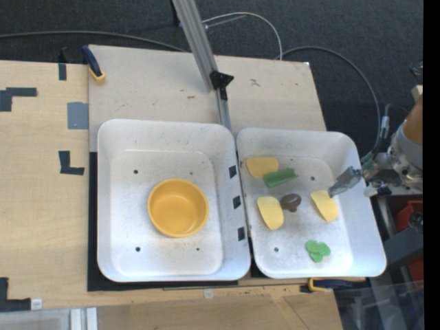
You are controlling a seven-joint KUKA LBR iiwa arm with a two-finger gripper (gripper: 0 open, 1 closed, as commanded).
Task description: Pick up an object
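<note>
Green piece lies nearest, in right bin | yellow wedge sits beyond it, just beside gripper | gripper's opening cannot be told; nothing seen held | descent should be centred on wedge.

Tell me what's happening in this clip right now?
A robot arm reaches in from the right, its gripper hovering over the right bin beside a yellow piece. Nothing is visibly held. That bin also holds two more yellow pieces, a green stick, a brown lump and a small green item. The left bin holds a yellow bowl.
</note>
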